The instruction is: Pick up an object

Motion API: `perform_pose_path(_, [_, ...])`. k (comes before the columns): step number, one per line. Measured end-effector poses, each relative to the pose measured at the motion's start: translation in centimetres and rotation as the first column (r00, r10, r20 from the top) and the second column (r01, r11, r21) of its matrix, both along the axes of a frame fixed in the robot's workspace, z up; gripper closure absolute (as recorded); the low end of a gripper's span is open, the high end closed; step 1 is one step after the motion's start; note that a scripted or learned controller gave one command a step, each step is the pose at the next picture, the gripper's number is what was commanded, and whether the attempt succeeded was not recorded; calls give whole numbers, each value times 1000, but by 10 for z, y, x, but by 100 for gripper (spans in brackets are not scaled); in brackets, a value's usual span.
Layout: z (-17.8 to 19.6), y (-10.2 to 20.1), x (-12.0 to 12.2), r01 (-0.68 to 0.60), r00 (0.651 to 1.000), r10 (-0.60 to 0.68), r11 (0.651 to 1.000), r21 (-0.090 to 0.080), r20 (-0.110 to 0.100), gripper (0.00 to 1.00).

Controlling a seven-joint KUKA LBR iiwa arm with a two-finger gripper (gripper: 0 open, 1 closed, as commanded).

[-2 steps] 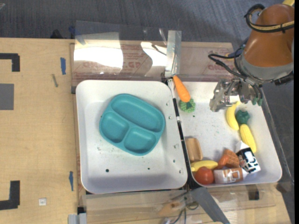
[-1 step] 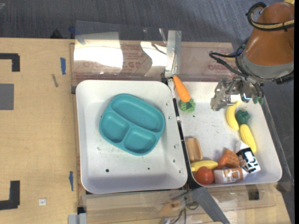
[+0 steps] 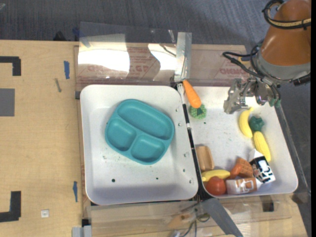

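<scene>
I see the gripper (image 3: pixel 240 98) low over the back of the right bin (image 3: pixel 222 127), with nothing between its fingers; I cannot tell how wide they stand. Just beside it lies one banana (image 3: pixel 245 123), long axis running front to back. One corn cob (image 3: pixel 260 143) slants beside that. One carrot (image 3: pixel 192 95) points at the back corner. One teal plate (image 3: pixel 140 131) sits in the left bin (image 3: pixel 94 147)

Faint red print on the clear panel (image 3: pixel 129 63) behind the bins, too blurred to read
</scene>
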State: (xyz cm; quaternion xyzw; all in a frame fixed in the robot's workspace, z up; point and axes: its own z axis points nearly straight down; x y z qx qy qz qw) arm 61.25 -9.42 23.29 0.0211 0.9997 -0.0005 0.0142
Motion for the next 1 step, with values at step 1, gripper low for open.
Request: perform_pose_path(1, [30, 47, -80, -14, 1000, 14, 1000, 3, -19, 100])
